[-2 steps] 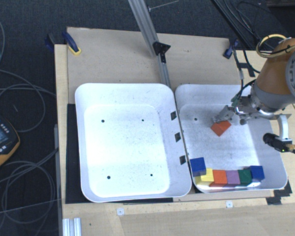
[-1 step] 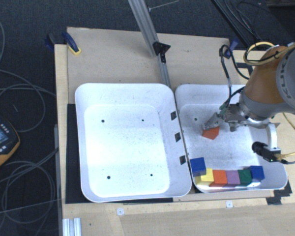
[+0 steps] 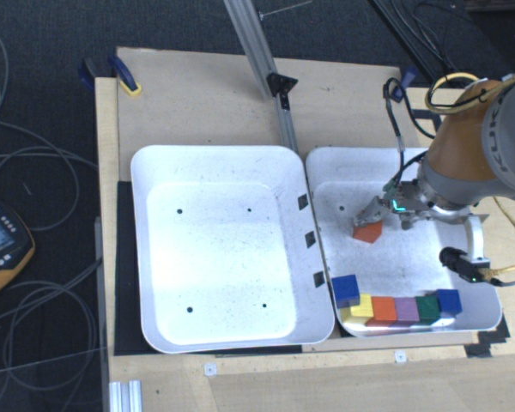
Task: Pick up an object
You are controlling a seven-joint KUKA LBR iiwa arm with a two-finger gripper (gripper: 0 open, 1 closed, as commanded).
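My gripper hangs over the middle of the right bin, with its fingers spread apart. An orange-red block lies just below and left of the left fingertip, beside it and not between the fingers. Along the bin's front wall sits a row of blocks: blue, yellow, orange, purple, green and another blue.
The left bin stands beside the right one, its shared wall close to the orange-red block. A slanted metal pole rises behind the bins. Cables lie on the dark floor at the left.
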